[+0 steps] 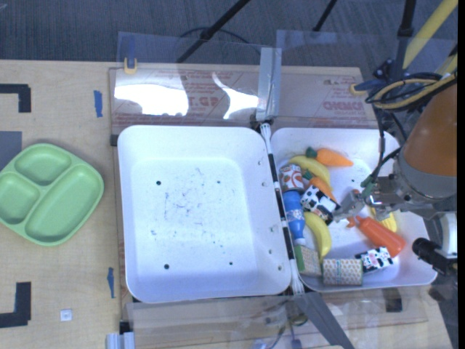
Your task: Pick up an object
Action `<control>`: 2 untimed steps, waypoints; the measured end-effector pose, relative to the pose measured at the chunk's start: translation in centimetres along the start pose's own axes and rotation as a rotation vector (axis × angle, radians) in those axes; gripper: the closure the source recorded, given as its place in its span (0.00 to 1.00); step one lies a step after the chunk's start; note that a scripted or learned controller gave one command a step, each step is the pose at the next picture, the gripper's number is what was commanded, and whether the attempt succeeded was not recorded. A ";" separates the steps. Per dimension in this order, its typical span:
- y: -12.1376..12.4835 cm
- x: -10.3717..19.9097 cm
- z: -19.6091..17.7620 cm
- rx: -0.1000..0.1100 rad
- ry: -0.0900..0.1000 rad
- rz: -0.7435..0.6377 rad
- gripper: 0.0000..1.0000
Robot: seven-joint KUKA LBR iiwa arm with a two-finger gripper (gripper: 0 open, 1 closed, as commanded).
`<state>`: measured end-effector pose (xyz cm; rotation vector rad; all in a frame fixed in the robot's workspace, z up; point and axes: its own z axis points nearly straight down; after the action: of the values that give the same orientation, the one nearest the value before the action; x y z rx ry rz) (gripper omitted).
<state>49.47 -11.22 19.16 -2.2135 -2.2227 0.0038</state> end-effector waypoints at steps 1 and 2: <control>1.4 -8.7 3.4 -0.005 -0.003 -0.163 0.00; 2.9 -10.2 9.5 -0.007 0.006 -0.279 0.00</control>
<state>52.40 -21.35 9.63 -1.8829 -2.5092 -0.0114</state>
